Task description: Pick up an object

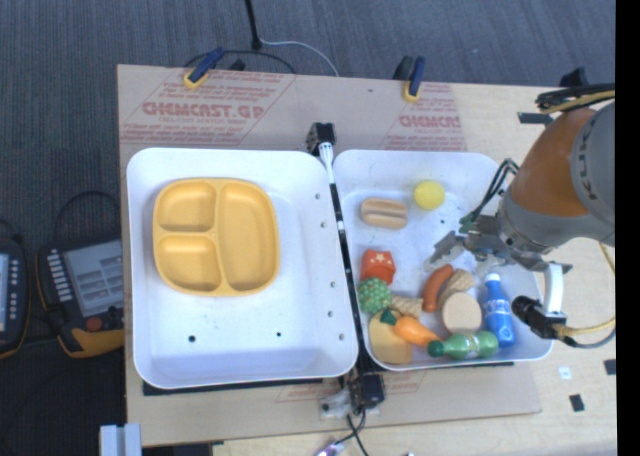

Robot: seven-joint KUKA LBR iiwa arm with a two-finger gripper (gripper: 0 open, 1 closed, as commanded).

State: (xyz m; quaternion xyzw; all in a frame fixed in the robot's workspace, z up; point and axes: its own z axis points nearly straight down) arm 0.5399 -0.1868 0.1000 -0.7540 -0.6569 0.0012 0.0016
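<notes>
The right bin (470, 162) holds several toy foods. A hot dog (384, 212) and a yellow ball (429, 194) lie at its far side. Lower down are a red tomato (378, 265), a green broccoli (373, 296), an orange-red sausage (436, 286), a round beige slice (461, 312), a blue bottle (497, 310), a carrot (412, 329) and a green bottle (463, 346). My gripper (455, 242) hangs over the bin's right half, just above the sausage's upper end. Its fingers look spread and open, with nothing between them.
The left bin (150, 344) carries a yellow divided plate (215, 235). A black ridge (340, 234) separates the two bins. The arm's grey body with its orange band (555, 179) covers the right bin's right edge. Two clamps (408, 79) grip the bench's far edge.
</notes>
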